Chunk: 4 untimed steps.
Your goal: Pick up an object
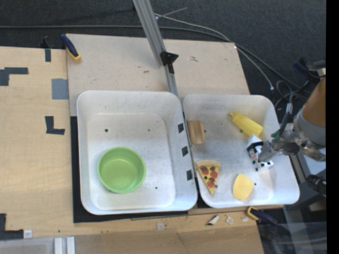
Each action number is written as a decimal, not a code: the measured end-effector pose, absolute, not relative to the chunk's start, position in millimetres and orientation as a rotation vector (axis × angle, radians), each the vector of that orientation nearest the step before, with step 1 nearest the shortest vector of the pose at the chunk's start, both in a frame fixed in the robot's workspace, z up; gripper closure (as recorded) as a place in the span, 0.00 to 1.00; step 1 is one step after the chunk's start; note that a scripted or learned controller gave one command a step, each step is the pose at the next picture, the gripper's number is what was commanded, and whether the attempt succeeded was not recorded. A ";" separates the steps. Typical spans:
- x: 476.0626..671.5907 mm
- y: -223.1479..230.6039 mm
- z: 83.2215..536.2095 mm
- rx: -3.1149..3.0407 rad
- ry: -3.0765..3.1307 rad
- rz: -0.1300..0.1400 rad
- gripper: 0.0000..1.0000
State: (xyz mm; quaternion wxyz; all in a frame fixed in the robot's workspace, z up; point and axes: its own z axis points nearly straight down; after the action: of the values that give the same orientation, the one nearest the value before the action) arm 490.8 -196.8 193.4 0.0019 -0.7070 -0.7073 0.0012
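On the table: two white bins, left bin (85, 142) and right bin (222, 102), touching along one edge.
Left bin: one green bowl (121, 169), near the front-left corner; much bare floor behind it.
Right bin: one yellow bottle (246, 124), one brown block (196, 132), one pizza slice (208, 174), one yellow round piece (243, 187).
Gripper (260, 156): low at the right wall, just beside the bottle; opening cannot be told.
Open room: bare middle of the right bin.

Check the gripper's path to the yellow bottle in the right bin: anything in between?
Nothing visible. The gripper sits low at the right bin's right side, and the yellow bottle lies just up-left of it across bare bin floor. The pizza slice and yellow piece lie nearer the front, off that line.
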 end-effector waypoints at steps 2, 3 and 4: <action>499.2 -194.3 134.2 -2.215 -2.217 0.007 0.00; 499.7 -194.5 89.7 -2.220 -2.218 0.001 0.00; 499.3 -193.6 100.5 -2.217 -2.215 0.001 1.00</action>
State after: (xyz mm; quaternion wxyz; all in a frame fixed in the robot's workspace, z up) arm 499.3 -193.6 100.5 0.0037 -0.7074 -0.7068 0.0004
